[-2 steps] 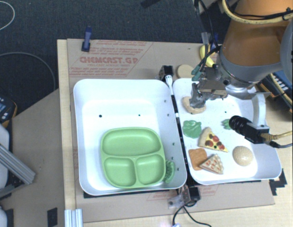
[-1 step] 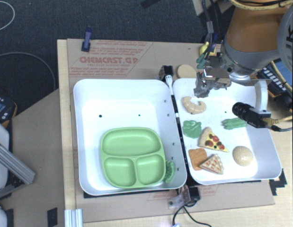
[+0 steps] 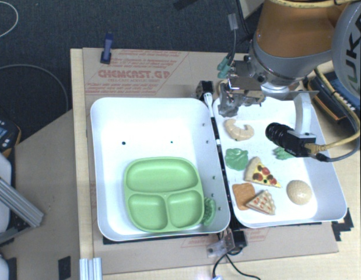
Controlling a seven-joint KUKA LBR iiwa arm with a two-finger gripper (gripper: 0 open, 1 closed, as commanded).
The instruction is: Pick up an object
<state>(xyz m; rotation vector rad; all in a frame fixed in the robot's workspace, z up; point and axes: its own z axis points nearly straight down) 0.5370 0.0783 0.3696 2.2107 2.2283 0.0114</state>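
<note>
Arm (image 3: 308, 22) cut by top edge; pincer (image 3: 230, 107) finger state unclear.

bins (image 3: 104, 156): 2 | green tray (image 3: 163, 193): 1 | pizza slice (image 3: 262, 174): 1 | croissant (image 3: 238, 130): 1 | bun (image 3: 298, 192): 1 | cracker (image 3: 243, 195): 1 | sandwich wedge (image 3: 261, 203): 1 | green leafy pieces (image 3: 236, 158): 3

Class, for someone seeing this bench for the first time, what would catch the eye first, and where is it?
The grey and orange arm looms at upper right, its end effector above the right bin's far end. Next comes the green divided tray in the left bin. Then the toy food in the right bin, notably the pizza slice.
</note>
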